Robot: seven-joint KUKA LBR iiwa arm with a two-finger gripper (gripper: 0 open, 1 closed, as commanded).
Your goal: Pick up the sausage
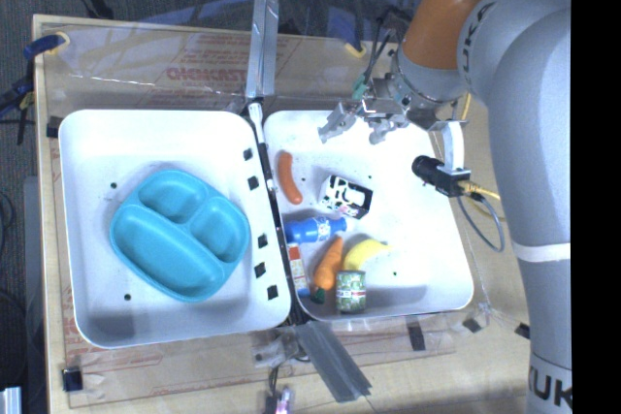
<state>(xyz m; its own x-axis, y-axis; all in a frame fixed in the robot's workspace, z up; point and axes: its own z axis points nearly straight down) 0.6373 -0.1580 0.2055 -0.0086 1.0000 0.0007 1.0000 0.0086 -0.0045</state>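
Observation:
The sausage (289,176), a short orange-red link, lies near the left wall of the right bin (427,238), close to the divider. My gripper (357,127) hangs over the back of that bin, up and to the right of the sausage and apart from it. Its two fingers (335,124) are spread with nothing between them.
The right bin also holds a black-and-white packet (346,195), a blue bottle (312,229), a carrot (328,265), a banana (364,252) and a small green-labelled jar (350,291). A blue divided plate (179,233) fills much of the left bin (97,305). The arm (505,73) crowds the right side.

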